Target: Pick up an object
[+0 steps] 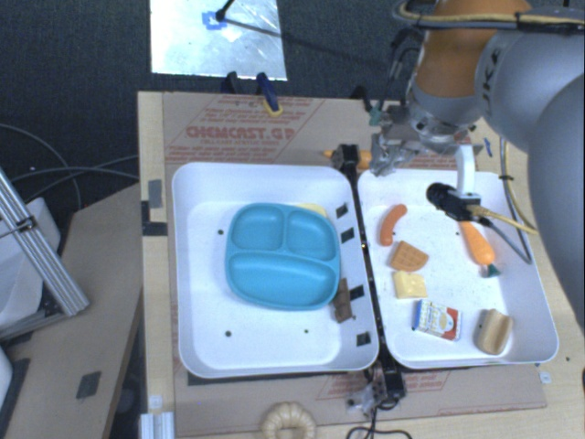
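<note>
- Toy sausage [392,224] is the loose thing nearest the gripper, so I take it as the object to pick up. It looks like moulded plastic, and I judge it light, stiff, a little slippery and not fragile.
- The best hold, in my judgement, is across its narrow middle, squeezing the two long sides. A grip at either rounded end would likely let it slide out.
- It is orange-red, short and smooth, rounded at both ends, with a slight bend along its length.
- It lies flat on the floor of the right bin [526,305], in the upper left part near the wall shared with the left bin [206,309], and its upper end is tilted to the right.
- A tan waffle-like square [409,257] lies just below it, not touching it. The toy carrot [477,243] lies well apart to the right, so the sausage's sides are free to approach.
- The gripper [388,159] hangs over the top left corner of the right bin, apart from the sausage, with no object visible in it. Whether it is open or closed cannot be told from this view.
- A pale yellow cheese block [410,285] and a small printed box [435,319] lie further down the same bin.
- A blue divided plate [281,254] sits in the left bin.
</note>
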Controlling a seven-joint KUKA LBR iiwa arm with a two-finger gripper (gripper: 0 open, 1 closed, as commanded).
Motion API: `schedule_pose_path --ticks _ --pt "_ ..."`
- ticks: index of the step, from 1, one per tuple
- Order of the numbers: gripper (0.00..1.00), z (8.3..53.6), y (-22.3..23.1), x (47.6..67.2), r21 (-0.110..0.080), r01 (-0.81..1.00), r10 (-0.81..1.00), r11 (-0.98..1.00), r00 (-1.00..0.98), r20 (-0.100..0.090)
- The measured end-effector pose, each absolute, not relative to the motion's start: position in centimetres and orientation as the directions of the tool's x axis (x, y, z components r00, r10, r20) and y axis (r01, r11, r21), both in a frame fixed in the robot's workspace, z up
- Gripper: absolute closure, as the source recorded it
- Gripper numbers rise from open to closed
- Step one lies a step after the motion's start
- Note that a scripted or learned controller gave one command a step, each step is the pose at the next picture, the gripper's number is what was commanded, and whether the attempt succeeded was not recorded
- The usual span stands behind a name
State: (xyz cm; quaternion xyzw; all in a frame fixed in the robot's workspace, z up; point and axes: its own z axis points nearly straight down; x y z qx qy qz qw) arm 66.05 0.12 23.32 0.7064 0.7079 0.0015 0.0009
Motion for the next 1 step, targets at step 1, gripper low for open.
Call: schedule_pose_path --ticks 1 --pt "1.0 21.51 -0.2 65.01 0.0 1.0 1.0 0.001 -0.001 -0.001"
